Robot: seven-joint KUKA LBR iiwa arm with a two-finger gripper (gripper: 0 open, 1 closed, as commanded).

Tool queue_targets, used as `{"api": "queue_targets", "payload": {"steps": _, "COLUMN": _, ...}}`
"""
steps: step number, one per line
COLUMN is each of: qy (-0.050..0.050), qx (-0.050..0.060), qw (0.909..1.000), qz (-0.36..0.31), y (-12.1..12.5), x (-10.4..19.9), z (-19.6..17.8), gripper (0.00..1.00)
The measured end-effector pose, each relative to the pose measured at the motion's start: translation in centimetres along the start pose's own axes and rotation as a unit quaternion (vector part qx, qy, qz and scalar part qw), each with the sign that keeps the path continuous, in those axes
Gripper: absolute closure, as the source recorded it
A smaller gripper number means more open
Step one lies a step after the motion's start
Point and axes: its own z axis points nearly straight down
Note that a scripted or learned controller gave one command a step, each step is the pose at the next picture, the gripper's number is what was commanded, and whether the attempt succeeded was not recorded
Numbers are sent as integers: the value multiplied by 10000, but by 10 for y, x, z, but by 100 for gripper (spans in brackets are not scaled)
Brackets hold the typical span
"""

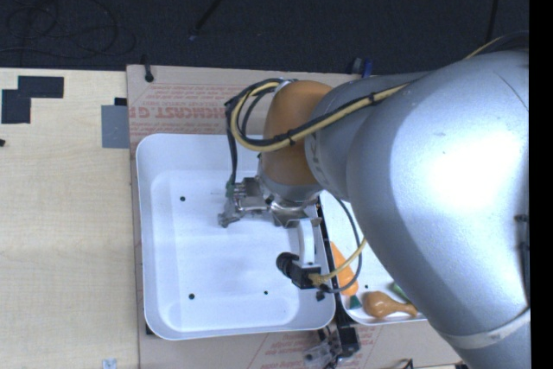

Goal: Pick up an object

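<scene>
Right bin [359, 312] mostly hidden under arm [432, 186]; orange object [343, 269] partly covered.

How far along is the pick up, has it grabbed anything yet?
Done: nothing visibly picked yet. In hand: the gripper hangs over the left bin, apart from any object. Left: move to the right bin, where an orange object and a tan object lie, grasp one and lift.

Two white bins: left bin [164, 289] at lower centre, right bin [371, 320] at lower right. Two orange things: an orange piece [345, 272], a pear-shaped piece [384, 303].
</scene>
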Motion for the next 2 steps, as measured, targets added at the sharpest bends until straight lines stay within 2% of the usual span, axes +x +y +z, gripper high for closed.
{"api": "queue_targets", "payload": {"steps": 1, "qy": 9, "qx": 53, "qw": 10000, "qz": 8, "y": -87, "x": 24, "z": -15, "gripper": 0}}
{"api": "queue_targets", "payload": {"steps": 2, "qy": 12, "qx": -40, "qw": 10000, "qz": 30, "y": -104, "x": -24, "z": -145, "gripper": 0}}
